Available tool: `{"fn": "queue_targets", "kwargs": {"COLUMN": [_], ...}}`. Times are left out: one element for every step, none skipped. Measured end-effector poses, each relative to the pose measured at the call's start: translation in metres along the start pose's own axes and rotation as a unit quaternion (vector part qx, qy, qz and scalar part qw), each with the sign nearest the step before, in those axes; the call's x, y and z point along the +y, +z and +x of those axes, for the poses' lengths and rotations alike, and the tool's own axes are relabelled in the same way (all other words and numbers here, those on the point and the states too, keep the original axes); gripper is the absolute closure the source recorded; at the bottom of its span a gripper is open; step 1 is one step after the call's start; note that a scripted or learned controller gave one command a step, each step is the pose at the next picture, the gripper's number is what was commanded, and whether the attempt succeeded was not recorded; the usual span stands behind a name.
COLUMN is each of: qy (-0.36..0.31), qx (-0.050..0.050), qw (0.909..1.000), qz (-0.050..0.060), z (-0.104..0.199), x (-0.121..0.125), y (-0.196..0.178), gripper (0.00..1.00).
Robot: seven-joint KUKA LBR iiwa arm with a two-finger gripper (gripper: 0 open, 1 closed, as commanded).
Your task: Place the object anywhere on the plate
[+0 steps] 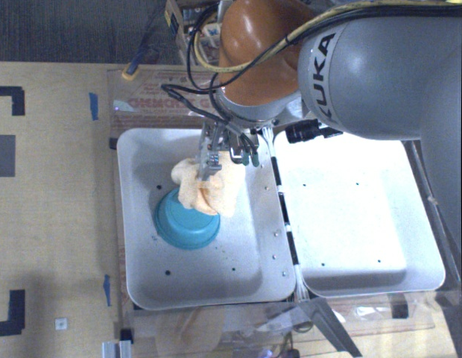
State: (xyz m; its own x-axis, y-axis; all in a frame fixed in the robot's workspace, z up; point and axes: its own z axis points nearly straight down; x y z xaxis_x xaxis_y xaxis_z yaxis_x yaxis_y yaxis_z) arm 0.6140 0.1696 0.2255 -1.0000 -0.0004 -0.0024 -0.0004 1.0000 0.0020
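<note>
Well, from where I stood, the bench lay bare and tan on the left, with black marks and bits of blue tape near the left bin's outer wall. That bin had plenty of open floor along its near edge and its left side, white and flat, with only a few small dark specks.

Toward the bin's middle sat the plate, a blue round dish, well clear of every wall. A pale yellow-orange object, soft and lumpy in look, lay partly over the plate's far rim and partly on the bin floor beyond it. I could not tell how much of its weight was on the plate.

Just above that object the gripper pointed down, its metal fingers touching or pressing into the object's upper edge. I could not tell whether they were closed on it or spread, for the wrist hid them.

Right of the gripper ran the ridge where the two bins met, quite near the object. The right bin was bright white with wide open floor. The grey arm crossed over its far edge.
</note>
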Motion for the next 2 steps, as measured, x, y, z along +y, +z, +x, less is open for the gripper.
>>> {"fn": "queue_targets", "kwargs": {"qy": [-0.001,-0.001], "qx": [0.000,0.000], "qw": [1.0000,1.0000], "qz": [0.000,0.000], "z": [0.0173,0.0172], "x": [0.0496,0.0495], "y": [-0.0009,-0.0012], "gripper": [1.00,0.00]}}
